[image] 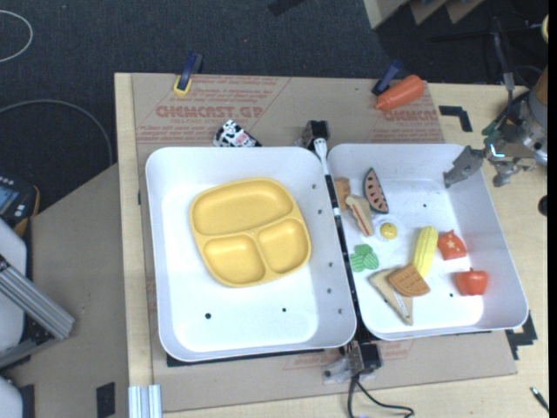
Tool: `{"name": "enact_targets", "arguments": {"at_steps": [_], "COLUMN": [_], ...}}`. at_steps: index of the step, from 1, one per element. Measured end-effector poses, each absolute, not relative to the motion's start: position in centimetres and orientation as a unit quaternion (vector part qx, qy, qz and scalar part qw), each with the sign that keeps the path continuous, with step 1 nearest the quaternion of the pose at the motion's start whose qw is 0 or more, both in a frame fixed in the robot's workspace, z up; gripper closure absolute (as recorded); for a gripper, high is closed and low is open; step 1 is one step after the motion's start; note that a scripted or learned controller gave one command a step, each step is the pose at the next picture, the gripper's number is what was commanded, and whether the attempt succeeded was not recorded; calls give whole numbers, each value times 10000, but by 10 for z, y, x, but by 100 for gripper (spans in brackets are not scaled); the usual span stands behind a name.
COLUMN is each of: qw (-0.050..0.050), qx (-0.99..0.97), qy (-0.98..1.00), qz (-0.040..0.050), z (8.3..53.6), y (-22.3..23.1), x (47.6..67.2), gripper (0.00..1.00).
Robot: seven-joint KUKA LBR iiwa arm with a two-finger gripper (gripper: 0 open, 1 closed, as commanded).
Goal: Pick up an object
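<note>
The right bin (487, 207) holds several toy foods. Among them are a watermelon slice (376, 190), a hot dog (358, 212), a corn cob (425, 248), a green piece (364, 257), a toast sandwich (403, 284) and two red pieces (451, 246) (471, 280). My gripper (483, 171) hangs over the bin's far right corner. It is open, with nothing between its fingers, and it stands well apart from the foods.
A yellow divided plate (251, 231) lies in the left bin (174, 312). An orange-handled clamp (400, 92) and a yellow clamp (184, 78) sit on the cardboard behind the bins. A small black-and-white object (235, 135) is there too.
</note>
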State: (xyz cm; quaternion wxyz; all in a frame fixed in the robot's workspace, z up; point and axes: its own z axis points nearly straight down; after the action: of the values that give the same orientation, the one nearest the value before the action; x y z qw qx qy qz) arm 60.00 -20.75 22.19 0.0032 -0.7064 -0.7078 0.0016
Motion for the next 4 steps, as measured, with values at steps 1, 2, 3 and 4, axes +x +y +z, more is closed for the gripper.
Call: {"name": "enact_targets", "arguments": {"at_steps": [1,2,3,4], "qw": [39,30,18,-2], "qx": [-7070,-7069,-7069,-7070], "qy": [-7072,-7073,-7073,-7072], "qz": [19,13,9,-2], "z": [158,95,84,96], "y": [-205,-201,-200,-200], "x": [595,596,596,597], "gripper": [0,0,0,100]}}
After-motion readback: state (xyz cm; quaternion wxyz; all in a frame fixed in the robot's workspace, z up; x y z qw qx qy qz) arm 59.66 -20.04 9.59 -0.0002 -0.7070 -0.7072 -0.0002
